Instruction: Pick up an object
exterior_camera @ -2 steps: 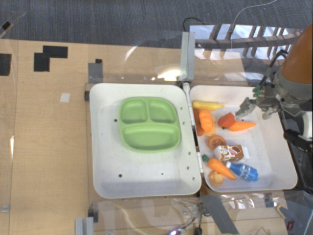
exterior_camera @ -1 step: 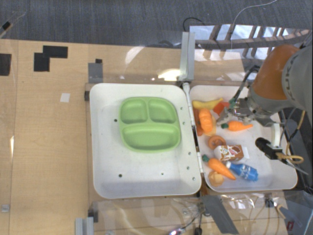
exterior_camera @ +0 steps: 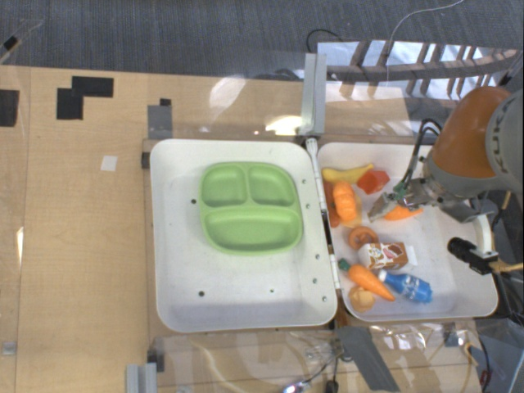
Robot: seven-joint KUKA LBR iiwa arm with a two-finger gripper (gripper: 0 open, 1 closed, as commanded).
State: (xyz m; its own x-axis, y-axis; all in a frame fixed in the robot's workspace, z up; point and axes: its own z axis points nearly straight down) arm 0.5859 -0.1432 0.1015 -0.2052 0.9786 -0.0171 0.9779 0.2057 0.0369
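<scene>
With the gripper [exterior_camera: 386,206] low in the right bin [exterior_camera: 467,301], its spread state impossible to tell, beside a small orange toy [exterior_camera: 404,214], a close could slip or nudge the crowding red block [exterior_camera: 372,181], orange pepper [exterior_camera: 346,203] and banana [exterior_camera: 346,173].

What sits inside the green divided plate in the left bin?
The green three-compartment plastic plate lies flat in the left white bin. All three compartments show bare green. The bin floor beneath the plate is covered by it and cannot be seen.
</scene>
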